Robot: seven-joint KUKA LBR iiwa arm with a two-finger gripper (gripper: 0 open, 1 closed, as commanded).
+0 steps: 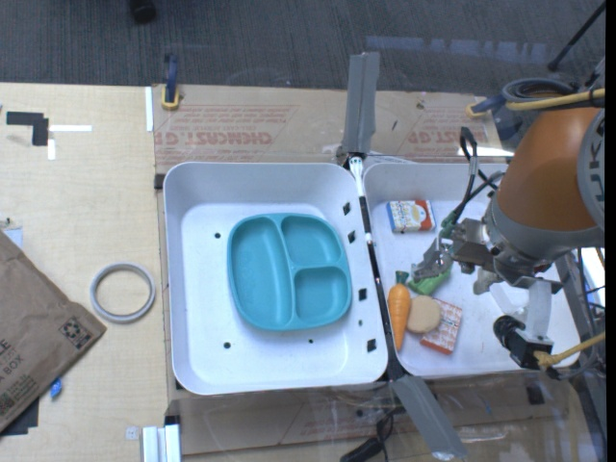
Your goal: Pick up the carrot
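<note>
Cardboard sheet [34,340], one, lies at the near left corner of the counter [87,191], at about eight o'clock in the view. Just to its right, one grey ring [122,291] rests flat on the counter.

Left bin [178,287], one: it holds one teal divided plate [289,269] with three compartments, set near the bin's middle.

Right bin [481,359], one. Contents counted: one carrot [398,313], one small white-and-red carton [411,216] at twelve o'clock within the bin, one tan round item [423,314] touching the carrot's right flank, and one flat red-and-white packet [445,329] partly under that round item.

The carrot lies against the bin's left wall, long axis running roughly twelve to six o'clock, green top at the twelve o'clock end, orange tip towards six. The green top reaches up and to the right towards the gripper.

Gripper [435,260], one, on the single arm [553,176]: it hangs at about two o'clock from the carrot's body, close above the leafy end. Whether its fingers are spread or pressed together cannot be told; nothing is seen pinched.

Judgement: the carrot lies at eight o'clock from the gripper, so the next move calls for a short shift that way, with the fingers closing across the orange body.
</note>
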